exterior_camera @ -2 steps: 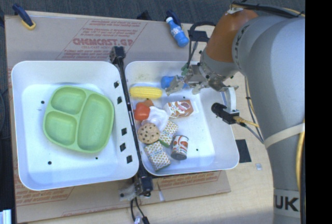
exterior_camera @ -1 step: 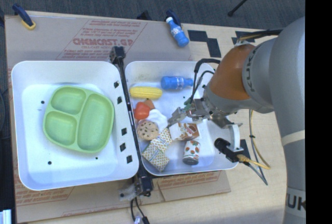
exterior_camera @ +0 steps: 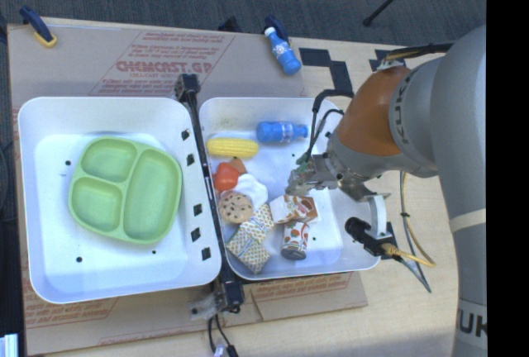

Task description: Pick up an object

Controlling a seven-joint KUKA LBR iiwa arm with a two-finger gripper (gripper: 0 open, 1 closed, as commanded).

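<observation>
My gripper (exterior_camera: pixel 302 183) is down inside the right bin (exterior_camera: pixel 331 252), just above a red-and-white carton (exterior_camera: pixel 299 209). A small can (exterior_camera: pixel 293 243) lies just below that carton. Farther left in the same bin are a yellow corn cob (exterior_camera: pixel 232 147), a blue bottle (exterior_camera: pixel 281 131), a red tomato-like piece (exterior_camera: pixel 226 177), a cookie (exterior_camera: pixel 235 207) and a checkered packet (exterior_camera: pixel 250 241). The arm's bulk hides how the gripper meets the carton.
The left bin (exterior_camera: pixel 50 264) holds a green divided plate (exterior_camera: pixel 126 190). A blue clamp (exterior_camera: pixel 283 50) and a yellow-blue clamp (exterior_camera: pixel 37 25) sit on the cardboard behind the bins. Black clips (exterior_camera: pixel 190 87) join the bins along the middle rim.
</observation>
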